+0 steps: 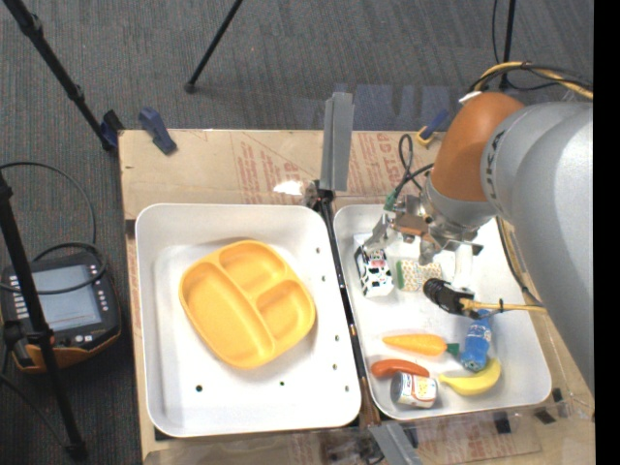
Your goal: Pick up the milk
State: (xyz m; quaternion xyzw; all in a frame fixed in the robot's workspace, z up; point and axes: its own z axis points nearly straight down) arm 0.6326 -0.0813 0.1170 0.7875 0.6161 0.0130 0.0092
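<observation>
The gripper (399,245) hangs over the right bin (528,361), jaws spread wide, nothing between them, the milk carton (375,270) just below its left finger.

The grey arm's two-finger gripper (399,243) hovers over the right white bin's (539,376) far-left corner, just above the cow-patterned milk carton (375,271). An orange carrot (415,344) and yellow banana (472,380) lie toward its near edge. A yellow divided plate (248,301) sits mid left white bin (165,395).
</observation>
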